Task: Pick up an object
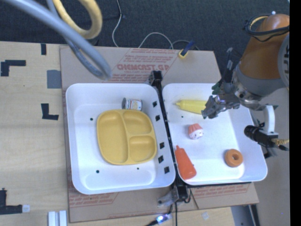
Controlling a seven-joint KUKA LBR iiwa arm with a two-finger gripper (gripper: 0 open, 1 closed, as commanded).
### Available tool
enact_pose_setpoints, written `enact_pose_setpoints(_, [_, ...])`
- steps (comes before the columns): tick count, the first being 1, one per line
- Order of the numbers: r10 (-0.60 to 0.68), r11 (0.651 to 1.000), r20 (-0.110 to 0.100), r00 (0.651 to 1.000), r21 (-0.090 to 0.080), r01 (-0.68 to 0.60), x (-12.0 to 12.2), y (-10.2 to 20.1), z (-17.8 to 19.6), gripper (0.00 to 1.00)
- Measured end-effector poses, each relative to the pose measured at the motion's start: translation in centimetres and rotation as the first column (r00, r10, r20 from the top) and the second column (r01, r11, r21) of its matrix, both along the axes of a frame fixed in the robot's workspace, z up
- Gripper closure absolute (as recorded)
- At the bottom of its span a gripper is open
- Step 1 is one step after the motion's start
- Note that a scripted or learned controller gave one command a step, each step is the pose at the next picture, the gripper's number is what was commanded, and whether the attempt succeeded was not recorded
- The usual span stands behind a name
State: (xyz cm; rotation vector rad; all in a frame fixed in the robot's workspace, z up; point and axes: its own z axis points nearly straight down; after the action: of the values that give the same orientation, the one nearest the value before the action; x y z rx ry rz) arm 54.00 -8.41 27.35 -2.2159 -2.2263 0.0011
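Now: claw low over rear of right bin, next to banana

Arm w/ orange band (270, 29) reaches in from right. Its dark two-finger gripper (210, 111) sits over the rear part of the shallow white right bin (256, 171), fingertips at the right end of the yellow plastic banana (190, 106). Whether they touch the banana or only hang just above it can't be told from this angle. Finger gap is too dark and small to read, so can't tell if claw is wide or narrow. Nothing visibly sits between the fingers.

Right bin contents:
- banana, lying flat across the rear, near the divider btwn bins.
- small pink-and-white cupcake-like toy (195, 131), mid-bin, just in front of the banana, apart from it.
- orange carrot-shaped toy (185, 163), lying along the left wall at the front, pointed end toward rear.
- brown ring-shaped doughnut toy (233, 157), front right, well apart from the rest.

Shallow white left bin (75, 126):
- yellow compartment plate w/ three sections (126, 137), roughly centred.
- small tin can w/ yellow label (132, 103), on its side, just behind the plate's rear edge, close to touching it.

Bins stand side by side on a brown cardboard sheet w/ red print (141, 67); row of black clips (162, 140) along the seam btwn them. Grey hose (56, 25) and yellow hose (87, 6) cross top left.
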Motion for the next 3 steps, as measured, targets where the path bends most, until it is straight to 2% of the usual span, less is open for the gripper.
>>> enact_pose_setpoints(2, [0.001,1.0,-0.002,1.0,0.001,-0.001,3.4,10.4,-4.3,1.0])
enact_pose_setpoints(3, [0.001,1.0,0.0,1.0,0.0,-0.001,5.5,15.6,-5.0,1.0])
